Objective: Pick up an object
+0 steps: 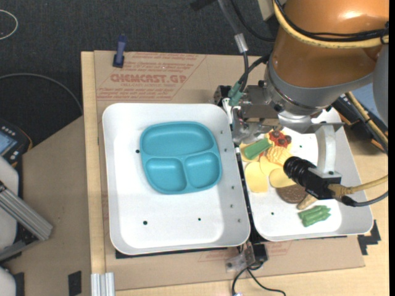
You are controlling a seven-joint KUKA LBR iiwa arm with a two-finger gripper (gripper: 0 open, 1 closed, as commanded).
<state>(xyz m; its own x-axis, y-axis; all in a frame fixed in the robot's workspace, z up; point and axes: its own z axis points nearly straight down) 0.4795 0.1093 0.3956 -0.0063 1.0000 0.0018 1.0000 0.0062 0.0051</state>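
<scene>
Your pickable objects sit heaped in the right bin (pixel 355 217): a green piece (pixel 314 215), yellow slices (pixel 265 171), a brown disc (pixel 291 194). The tool (pixel 262 125) hangs at that bin's far-left corner, near the heap; you cannot tell its state. The blue tray (pixel 180 156) occupies the left bin (pixel 123 214).

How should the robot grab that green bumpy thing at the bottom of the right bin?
Probably across the narrow middle of the green toy, coming straight down from above. It lies flat and long on the floor of the right bin, apart from the yellow pieces, so its two long sides are free for the pincer to close on.
</scene>
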